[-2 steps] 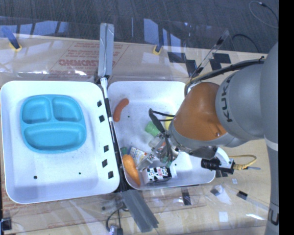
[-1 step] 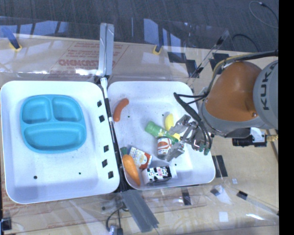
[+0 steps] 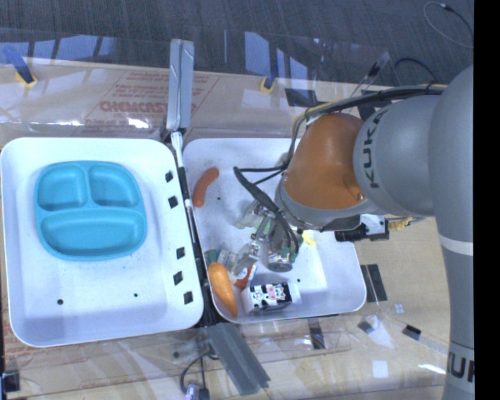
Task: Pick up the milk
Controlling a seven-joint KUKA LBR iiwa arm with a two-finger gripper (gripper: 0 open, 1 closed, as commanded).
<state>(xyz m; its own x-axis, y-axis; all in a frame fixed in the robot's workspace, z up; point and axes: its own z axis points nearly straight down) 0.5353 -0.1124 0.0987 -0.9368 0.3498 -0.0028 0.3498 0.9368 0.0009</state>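
Writing: white letters "KUKA" run along the grey arm [image 3: 417, 152] at the right of the frame, and part of a letter shows again near the lower right corner; faint red print lies on the clear sheet [image 3: 133, 98] across the upper left, too washed out to read.
Milk: a small carton [image 3: 269, 296] with a black-and-white pattern lies on its side at the bottom edge of the right bin [image 3: 346, 277], lower centre of the frame (its print is too small to read).
Pincer: the pincer [image 3: 271, 244] hangs over the middle of the right bin, just above the carton in the picture and apart from it; how far it is open cannot be told, and nothing can be seen held in it.
Other things in the right bin: an orange carrot-like piece [image 3: 222, 286] lies at the lower left, just left of the carton; an orange-red sausage shape [image 3: 203, 187] lies at the upper left.
Left bin: the left bin [image 3: 33, 307] holds a blue divided plate [image 3: 90, 208] in its upper part.
Desk: the desk [image 3: 400, 348] shows pale wood at the lower right.
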